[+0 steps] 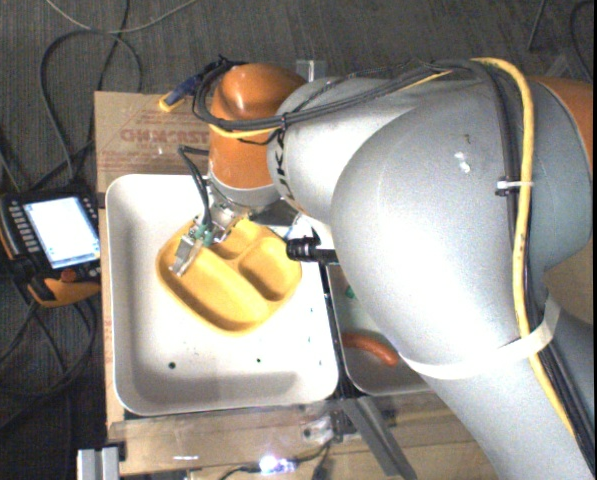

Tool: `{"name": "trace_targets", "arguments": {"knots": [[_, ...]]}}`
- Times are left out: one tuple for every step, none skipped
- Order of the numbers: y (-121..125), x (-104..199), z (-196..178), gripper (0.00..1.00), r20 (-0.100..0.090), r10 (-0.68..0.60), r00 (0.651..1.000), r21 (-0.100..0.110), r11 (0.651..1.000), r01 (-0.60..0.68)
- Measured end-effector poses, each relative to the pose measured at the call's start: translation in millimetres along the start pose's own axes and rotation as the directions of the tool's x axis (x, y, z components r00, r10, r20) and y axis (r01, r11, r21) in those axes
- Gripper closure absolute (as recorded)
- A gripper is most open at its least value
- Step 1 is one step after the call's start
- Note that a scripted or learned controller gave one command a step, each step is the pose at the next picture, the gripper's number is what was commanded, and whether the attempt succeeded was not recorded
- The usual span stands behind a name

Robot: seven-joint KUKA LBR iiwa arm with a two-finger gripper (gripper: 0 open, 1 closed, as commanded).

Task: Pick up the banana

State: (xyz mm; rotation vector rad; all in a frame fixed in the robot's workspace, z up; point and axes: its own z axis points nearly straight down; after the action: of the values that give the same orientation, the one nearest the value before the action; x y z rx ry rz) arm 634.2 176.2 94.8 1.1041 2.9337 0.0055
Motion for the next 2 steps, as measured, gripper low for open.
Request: {"name": "trace_targets", "arguments": {"knots": [[5.6,11.6,-97.2,0.00,-0.002,0.085,0.996,0.007,0.996,-0.084],[-50.0,0.5,-2.9,0.00,0.001,0.031,1.000,-0.004,1.000,-0.031]]}}
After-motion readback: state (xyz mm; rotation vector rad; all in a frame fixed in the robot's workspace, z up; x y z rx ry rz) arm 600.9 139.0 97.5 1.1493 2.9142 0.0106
